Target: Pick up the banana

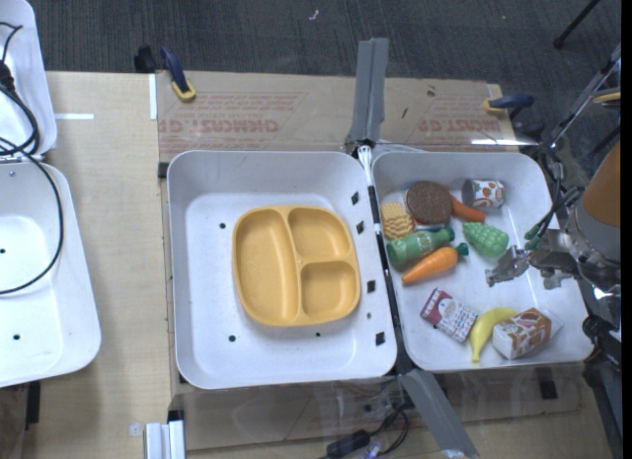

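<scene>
Nearest the camera, in the right bin [413, 348], the banana [487, 327] lies along the front wall, curved, yellow, free of any grip. Tight against the banana's right side sits a small orange-and-white carton [521, 334], touching it. Just left of the banana is a red-and-white packet [449, 314], tilted, close beside it but not clearly touching.

Up and right of the banana, here is the pincer [510, 267], hanging over the bin's right half, pointing left. Its grey metal fingers [501, 271] show nothing between them; how wide they stand I cannot tell, the shapes blur together. It is apart from the banana, with bare white floor between the two.

Further back from the banana, a carrot [432, 265] lies slantwise, and touching it above, a green bottle [425, 245] lies on its side. A green ridged piece [486, 239] sits behind the pincer's tip. Beyond these, a waffle-like biscuit [396, 220], a brown round patty [429, 202], a second smaller carrot [467, 212] and a small can [485, 192] crowd the far part of the bin.

Well left of the banana, across the dividing wall, the left bin [197, 279] carries a yellow three-compartment tray [295, 265]. Both bins sit on the counter [109, 131].
</scene>
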You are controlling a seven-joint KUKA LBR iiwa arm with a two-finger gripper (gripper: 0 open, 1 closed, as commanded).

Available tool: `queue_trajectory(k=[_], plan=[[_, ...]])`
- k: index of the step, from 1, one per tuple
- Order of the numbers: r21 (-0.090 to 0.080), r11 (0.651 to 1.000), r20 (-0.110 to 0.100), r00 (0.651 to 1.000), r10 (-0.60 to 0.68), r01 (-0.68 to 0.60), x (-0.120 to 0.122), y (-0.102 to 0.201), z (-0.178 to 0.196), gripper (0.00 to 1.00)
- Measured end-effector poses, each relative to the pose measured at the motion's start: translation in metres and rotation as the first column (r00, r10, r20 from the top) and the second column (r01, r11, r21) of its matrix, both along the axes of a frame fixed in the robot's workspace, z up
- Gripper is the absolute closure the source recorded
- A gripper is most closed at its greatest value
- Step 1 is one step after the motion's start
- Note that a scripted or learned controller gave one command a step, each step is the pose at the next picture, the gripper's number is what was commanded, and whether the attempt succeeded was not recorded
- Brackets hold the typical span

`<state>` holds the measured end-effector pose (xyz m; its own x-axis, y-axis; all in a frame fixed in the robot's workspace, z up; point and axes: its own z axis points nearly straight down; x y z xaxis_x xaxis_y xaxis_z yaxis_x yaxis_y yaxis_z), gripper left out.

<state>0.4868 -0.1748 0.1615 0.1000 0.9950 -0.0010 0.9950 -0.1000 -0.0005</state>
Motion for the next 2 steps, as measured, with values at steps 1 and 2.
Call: queue_trajectory(k=[1, 2], plan=[[0.002, 0.998, -0.004, 0.998, -0.059, 0.059, -0.010, 0.021, -0.002, 0.00], [0.000, 1.000, 0.004, 1.000, 0.009, -0.009, -0.008, 0.021, -0.067, 0.00]])
